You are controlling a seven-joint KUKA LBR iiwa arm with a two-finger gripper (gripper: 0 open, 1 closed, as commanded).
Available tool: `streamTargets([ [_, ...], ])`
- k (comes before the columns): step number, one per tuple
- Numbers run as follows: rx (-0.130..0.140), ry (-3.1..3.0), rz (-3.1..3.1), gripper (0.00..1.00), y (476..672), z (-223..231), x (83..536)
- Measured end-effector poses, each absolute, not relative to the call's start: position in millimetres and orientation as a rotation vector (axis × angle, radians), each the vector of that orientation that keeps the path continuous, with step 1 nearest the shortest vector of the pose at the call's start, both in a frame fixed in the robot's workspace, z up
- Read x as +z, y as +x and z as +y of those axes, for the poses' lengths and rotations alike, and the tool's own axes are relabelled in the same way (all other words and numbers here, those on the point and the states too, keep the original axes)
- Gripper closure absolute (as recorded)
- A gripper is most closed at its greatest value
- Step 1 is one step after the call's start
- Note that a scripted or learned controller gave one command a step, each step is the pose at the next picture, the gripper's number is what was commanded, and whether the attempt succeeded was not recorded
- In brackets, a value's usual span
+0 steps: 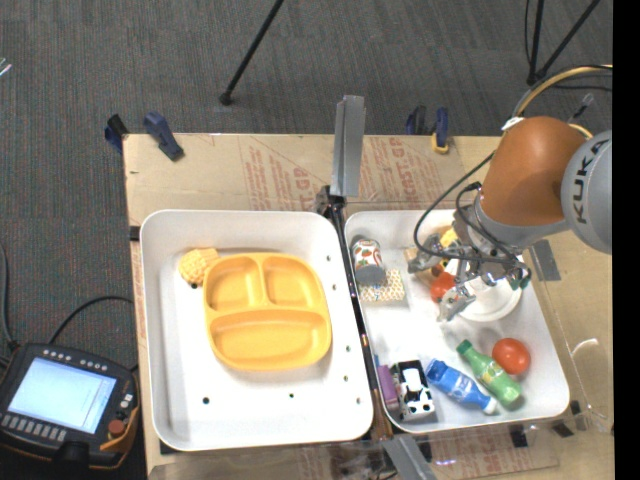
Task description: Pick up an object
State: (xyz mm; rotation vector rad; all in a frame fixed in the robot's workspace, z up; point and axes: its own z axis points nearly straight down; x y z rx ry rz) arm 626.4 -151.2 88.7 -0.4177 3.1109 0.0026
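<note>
The approach step is judged under way: the tool (455, 293), its grip impossible to tell, is hung over the right bin (556, 368) beside a small orange ball (441, 286), so a lowering and closing is called for next.

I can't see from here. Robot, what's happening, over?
Gripper low in right bin, nothing visibly held. Tomato, green bottle nearby. White bowl close underneath.

The table (250, 168) looks like bare matt board printed with red lettering. Both white bins (170, 368) look like smooth plastic with a slight sheen. The yellow divided tray (268, 313) is glossy plastic. The arm's orange band (535, 168) shines smoothly.
</note>
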Motion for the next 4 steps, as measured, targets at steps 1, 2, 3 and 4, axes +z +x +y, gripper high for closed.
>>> streamTargets([
  [1, -0.016, -0.275, 3.123, 0.00, 614.0, -122, 91],
  [2, 0.002, -0.378, 3.115, 0.00, 645.1, -118, 89],
  [3, 0.000, -0.351, 3.121, 0.00, 595.4, -158, 88],
  [4, 0.004, -0.353, 3.116, 1.00, 597.2, -156, 98],
])
